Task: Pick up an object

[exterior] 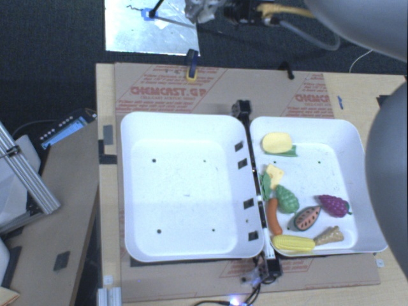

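Observation:
Several toy foods lie in the right bin (pixel 347 136). A yellow lemon (pixel 276 143) sits at its far left, with a yellow cheese wedge (pixel 275 173) just below it. Along the left wall are a green vegetable (pixel 287 199) and an orange carrot (pixel 274 217). Purple grapes (pixel 334 204), a brown-red slice (pixel 308 218), a beige piece (pixel 329 236) and a corn cob (pixel 293 243) lie toward the front. My gripper (pixel 205 2) hangs high at the top of the view, well beyond both bins and apart from every object.
The left bin (pixel 131 171) stands beside the right one, joined by black clips (pixel 245 164). Both rest on a cardboard sheet (pixel 166 88). A yellow-blue clamp (pixel 191 65) sits behind the bins. The grey arm (pixel 389 171) looms at the right edge.

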You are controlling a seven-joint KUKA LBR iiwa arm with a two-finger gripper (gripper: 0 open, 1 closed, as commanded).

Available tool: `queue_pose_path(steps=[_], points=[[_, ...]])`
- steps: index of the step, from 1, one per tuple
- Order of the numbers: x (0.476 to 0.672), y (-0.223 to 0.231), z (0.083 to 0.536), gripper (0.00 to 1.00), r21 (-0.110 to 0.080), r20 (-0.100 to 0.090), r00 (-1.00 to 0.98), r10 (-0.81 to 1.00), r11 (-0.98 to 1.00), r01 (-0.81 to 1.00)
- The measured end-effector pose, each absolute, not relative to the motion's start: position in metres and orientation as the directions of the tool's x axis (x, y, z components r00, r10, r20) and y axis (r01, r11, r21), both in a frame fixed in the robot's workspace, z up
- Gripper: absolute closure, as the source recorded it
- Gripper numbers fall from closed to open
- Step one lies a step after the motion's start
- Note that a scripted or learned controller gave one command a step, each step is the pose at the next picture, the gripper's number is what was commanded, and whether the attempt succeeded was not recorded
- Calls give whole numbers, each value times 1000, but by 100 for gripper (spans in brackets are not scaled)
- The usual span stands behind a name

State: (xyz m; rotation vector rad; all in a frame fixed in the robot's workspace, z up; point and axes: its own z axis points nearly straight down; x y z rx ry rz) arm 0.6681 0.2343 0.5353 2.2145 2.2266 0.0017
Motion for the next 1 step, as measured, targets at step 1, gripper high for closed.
queue_pose_path(steps=[1], points=[[668, 234, 535, 100, 2, 0, -5, 1000, 5, 1000]])
